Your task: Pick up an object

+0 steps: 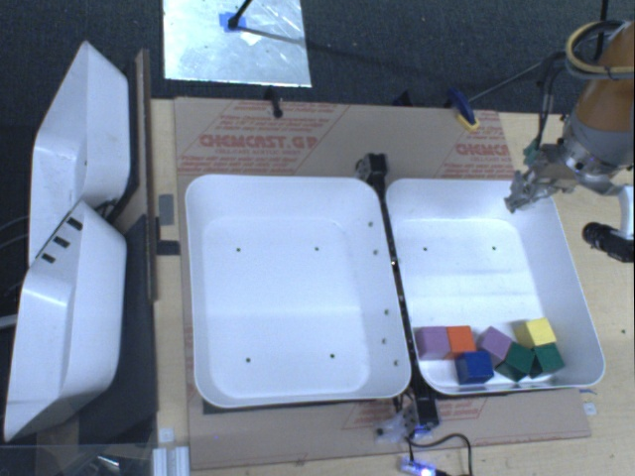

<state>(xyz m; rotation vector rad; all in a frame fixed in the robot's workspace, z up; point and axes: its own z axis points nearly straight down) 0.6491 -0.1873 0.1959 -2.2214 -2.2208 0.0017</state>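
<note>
Hand [521,194], grip state unclear, is hovering at the right bin's [466,256] far edge; should descend squarely over one near-edge block [460,339].

The arm [603,117] runs off the right edge; the green block [519,361] seems partly hidden behind neighbouring blocks.
</note>
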